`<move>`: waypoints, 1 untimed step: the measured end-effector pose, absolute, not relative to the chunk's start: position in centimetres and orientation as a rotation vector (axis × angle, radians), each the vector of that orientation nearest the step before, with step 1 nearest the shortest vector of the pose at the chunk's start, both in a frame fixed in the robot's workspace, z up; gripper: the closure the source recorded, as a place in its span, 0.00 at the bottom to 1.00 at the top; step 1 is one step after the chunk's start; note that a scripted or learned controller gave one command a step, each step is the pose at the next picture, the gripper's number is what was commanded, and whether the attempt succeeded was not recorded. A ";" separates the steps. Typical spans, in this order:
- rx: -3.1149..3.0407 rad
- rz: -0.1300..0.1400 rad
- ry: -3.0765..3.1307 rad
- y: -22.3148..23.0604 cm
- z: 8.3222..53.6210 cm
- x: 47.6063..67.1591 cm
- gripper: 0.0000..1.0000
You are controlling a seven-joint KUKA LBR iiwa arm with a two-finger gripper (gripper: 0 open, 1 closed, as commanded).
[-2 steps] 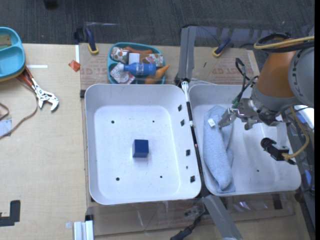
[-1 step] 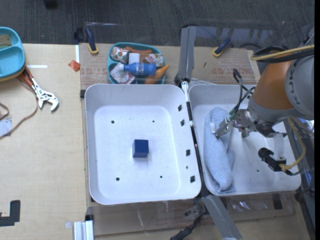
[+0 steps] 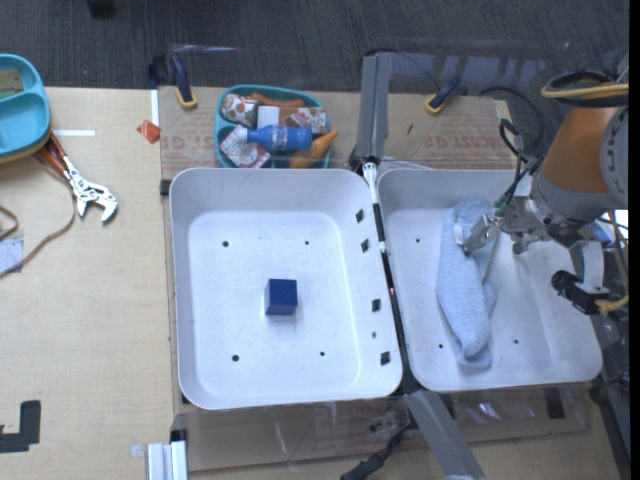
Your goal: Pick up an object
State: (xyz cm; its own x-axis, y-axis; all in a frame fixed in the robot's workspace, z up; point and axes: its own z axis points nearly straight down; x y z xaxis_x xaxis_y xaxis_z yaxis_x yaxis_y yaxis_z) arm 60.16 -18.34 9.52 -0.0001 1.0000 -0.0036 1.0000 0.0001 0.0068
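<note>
Pincer (image 3: 478,236) reaches leftward, low over grey cloth's (image 3: 466,298) top end.

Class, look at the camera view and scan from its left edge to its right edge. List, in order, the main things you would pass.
Light blue tray → wrench → blue cube in the left bin → grey cloth in the right bin → gripper → arm.

Beyond the left bin, a teal plastic basket (image 3: 272,128) holds assorted packets and a blue bottle (image 3: 280,139); on the tan bench (image 3: 80,318), a silver adjustable wrench (image 3: 88,194) lies beside a light-blue plastic tray (image 3: 20,106)
</note>
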 end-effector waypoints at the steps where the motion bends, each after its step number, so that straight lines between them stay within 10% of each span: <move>1: 2.065 0.004 2.360 -16.2 9.5 58.1 0.00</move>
